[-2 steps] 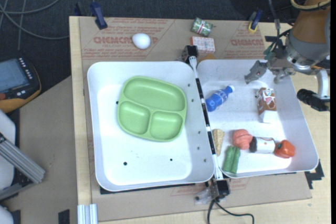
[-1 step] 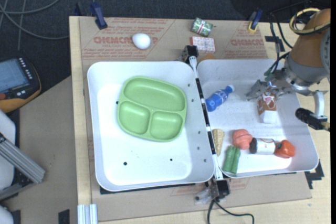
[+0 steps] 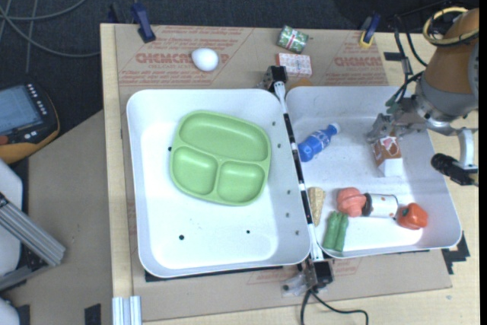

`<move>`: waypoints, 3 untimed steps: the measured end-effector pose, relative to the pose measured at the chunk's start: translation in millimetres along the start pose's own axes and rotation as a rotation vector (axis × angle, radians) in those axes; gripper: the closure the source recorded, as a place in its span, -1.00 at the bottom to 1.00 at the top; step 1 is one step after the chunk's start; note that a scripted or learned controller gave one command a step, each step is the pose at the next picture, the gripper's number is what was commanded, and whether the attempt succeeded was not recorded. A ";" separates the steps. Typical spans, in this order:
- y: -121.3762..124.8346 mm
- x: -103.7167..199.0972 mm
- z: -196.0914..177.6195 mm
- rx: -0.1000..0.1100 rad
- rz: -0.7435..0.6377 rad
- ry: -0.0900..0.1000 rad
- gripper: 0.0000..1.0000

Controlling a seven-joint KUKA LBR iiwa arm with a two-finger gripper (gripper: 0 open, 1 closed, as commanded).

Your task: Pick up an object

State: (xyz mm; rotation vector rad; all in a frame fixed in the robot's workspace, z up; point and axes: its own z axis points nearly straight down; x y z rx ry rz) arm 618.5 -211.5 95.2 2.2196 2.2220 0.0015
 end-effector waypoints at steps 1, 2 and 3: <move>-9.3 70.2 -5.3 0.003 0.000 0.002 1.00; 7.2 140.1 -90.2 -0.001 -0.001 0.000 1.00; -15.0 201.4 -123.3 0.002 -0.001 0.001 1.00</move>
